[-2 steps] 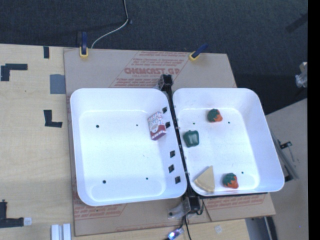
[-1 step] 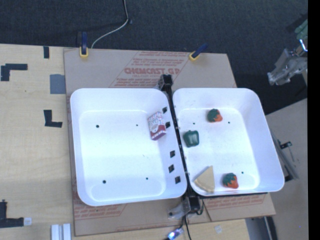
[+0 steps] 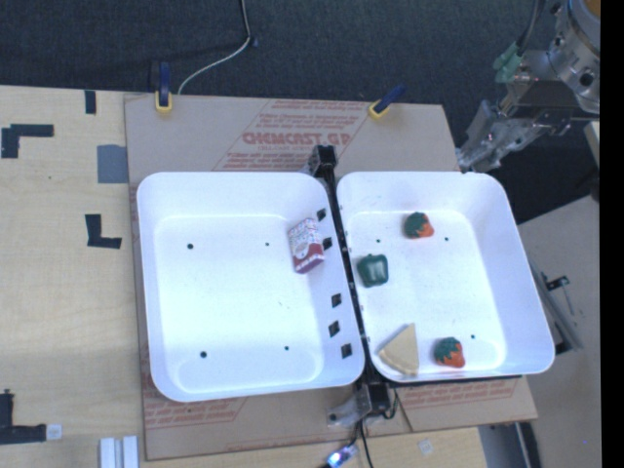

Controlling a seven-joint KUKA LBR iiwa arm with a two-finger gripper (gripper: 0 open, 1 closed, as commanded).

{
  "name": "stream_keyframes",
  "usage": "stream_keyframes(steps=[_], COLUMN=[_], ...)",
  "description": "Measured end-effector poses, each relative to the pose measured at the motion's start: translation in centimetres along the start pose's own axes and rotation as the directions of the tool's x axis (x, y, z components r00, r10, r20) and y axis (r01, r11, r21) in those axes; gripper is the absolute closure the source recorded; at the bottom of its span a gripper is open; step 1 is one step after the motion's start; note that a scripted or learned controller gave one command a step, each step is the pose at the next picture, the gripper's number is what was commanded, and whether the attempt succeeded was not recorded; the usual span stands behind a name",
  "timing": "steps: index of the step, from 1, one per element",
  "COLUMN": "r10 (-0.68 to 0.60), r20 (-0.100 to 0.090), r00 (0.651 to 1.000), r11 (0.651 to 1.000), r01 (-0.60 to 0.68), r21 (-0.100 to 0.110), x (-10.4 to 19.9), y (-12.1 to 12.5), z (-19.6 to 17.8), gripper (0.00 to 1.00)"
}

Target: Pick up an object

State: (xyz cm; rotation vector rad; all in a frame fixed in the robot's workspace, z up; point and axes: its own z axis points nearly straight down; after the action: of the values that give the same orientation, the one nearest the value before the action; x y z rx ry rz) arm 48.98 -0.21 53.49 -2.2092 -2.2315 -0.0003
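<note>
My gripper (image 3: 480,154) hangs at the upper right, above the far right corner of the right bin (image 3: 507,261), with nothing seen between its fingers. The right bin holds a small red and green fruit (image 3: 419,225) near the back, a dark green object (image 3: 373,270) by the divider, a tan wedge (image 3: 401,350) at the front, and a red strawberry-like piece (image 3: 448,352) beside it. In the left bin (image 3: 175,291) a red and white packet (image 3: 306,245) lies near the right wall.
Both bins rest on a cardboard sheet (image 3: 283,135) held by two clamps (image 3: 163,98) at the back. A white cable (image 3: 224,57) runs across the dark floor behind. A row of black clips (image 3: 338,300) lines the divider between the bins.
</note>
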Motion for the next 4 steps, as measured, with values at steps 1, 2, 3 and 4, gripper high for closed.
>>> stream_keyframes(steps=[1, 2, 3, 4], r10=[0.001, 0.007, 0.006, 0.005], r20=[0.0, 0.001, 0.001, 0.001], r00=[1.0, 1.0, 1.0, 1.0], r11=[1.0, 1.0, 1.0, 1.0], r01=[-0.001, -0.007, -0.006, -0.005], r21=[0.0, 0.0, 0.001, 0.002], x=[6.9, 6.5, 6.6, 6.6], y=[-0.6, -0.5, -0.5, -0.4], z=[0.0, -1.0, -2.0, -2.9], gripper=[1.0, 1.0, 1.0, 1.0])
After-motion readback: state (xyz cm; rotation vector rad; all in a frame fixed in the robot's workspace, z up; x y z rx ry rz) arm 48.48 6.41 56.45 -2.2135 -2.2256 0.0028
